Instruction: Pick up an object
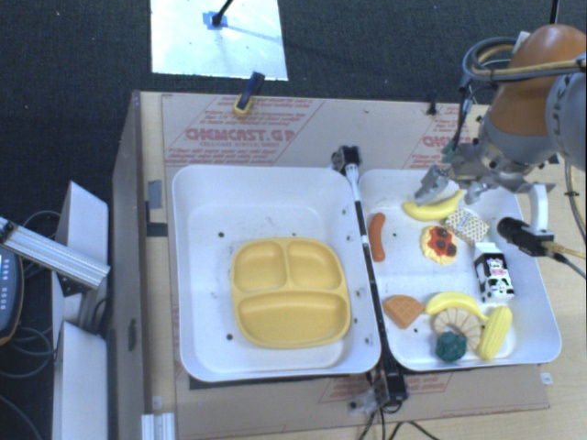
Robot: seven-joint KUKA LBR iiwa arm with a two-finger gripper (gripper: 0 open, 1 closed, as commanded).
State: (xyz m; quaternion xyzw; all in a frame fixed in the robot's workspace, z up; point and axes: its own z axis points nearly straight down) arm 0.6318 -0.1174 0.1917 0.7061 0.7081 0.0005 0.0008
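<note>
The fixed overhead camera looks down at a slant on a bench carrying two shallow white bins side by side. The left white bin (197, 246) holds a yellow plastic plate with three compartments (291, 292), lying flat near its middle.

The right white bin (541, 337) holds a scatter of toy food. A slim orange-red toy sausage (376, 236) lies near the bin's left wall. A yellow toy banana (435, 209) sits toward the far edge. Just right of it is a small round toy pizza with red topping (440, 244), with a pale checked cracker-like piece (469, 225) beside that. A small black-and-white milk carton (493, 277) stands near the right side. At the near edge lie an orange wedge-shaped toy slice (403, 311), a second yellow banana (454, 302), a round tan biscuit (455, 323), a dark teal lumpy ball (449, 346) and a yellow corn cob (496, 330), crowded close together.

The grey arm with its orange band (541, 71) reaches in from the right. Its two-finger gripper (453, 187) hangs at the bin's far edge, directly above the first banana; its grey fingers (431, 187) are spread apart, with nothing seen between them.
</note>
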